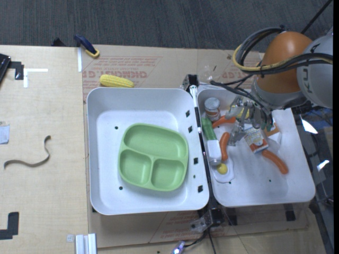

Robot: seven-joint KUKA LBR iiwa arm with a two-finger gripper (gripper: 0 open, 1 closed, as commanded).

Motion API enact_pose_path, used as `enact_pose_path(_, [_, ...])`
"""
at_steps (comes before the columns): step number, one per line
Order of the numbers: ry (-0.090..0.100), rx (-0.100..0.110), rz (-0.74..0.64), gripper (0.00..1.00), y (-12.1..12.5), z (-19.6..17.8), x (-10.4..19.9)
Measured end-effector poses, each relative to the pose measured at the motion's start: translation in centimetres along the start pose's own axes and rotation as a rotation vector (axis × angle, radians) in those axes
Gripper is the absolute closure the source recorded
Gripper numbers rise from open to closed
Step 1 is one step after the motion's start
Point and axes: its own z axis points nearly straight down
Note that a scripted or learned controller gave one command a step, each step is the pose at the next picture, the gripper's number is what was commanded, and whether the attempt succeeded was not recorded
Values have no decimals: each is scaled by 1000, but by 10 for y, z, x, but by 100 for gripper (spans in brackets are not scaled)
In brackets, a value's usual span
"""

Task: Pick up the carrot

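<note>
Over right bin [296,189], end effector [244,121], grip unclear, three carrots [276,161], one can [212,109]

The arm [312,78] is a rounded grey shell with a glossy orange band [286,54] bulging like a dome above the wrist. Black cables, one of them sheathed in yellow, loop over the orange part [254,49] and run off along the grey casing. Below the band sits the claw [248,121], a cluttered metal assembly of silver and dark parts with small fittings too fine to make out.
</note>
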Motion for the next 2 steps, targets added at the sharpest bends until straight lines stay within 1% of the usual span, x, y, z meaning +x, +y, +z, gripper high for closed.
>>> enact_pose_path(1, [-9, -3, 510, 0, -4, 11, 7])
enact_pose_path(2, [3, 2, 536, 0, -7, 5, 101])
